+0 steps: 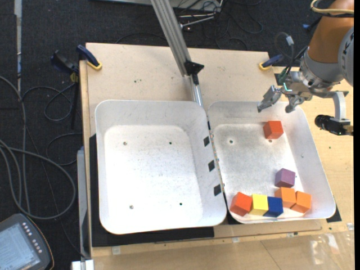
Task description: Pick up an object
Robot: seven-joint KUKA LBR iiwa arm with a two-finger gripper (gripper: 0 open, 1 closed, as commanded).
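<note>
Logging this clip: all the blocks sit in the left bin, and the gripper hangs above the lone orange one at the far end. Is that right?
Not quite. The camera view shows the blocks in the right bin, not the left. The rest stands: the gripper hangs above the lone orange block at the far end.

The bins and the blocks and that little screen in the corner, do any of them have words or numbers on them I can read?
No text can be read.
Screen at the lower left: lit, but too blurred to read.
Black patches where the white bins meet: no readable marks.
Blocks, such as the orange block: plain faces.
</note>
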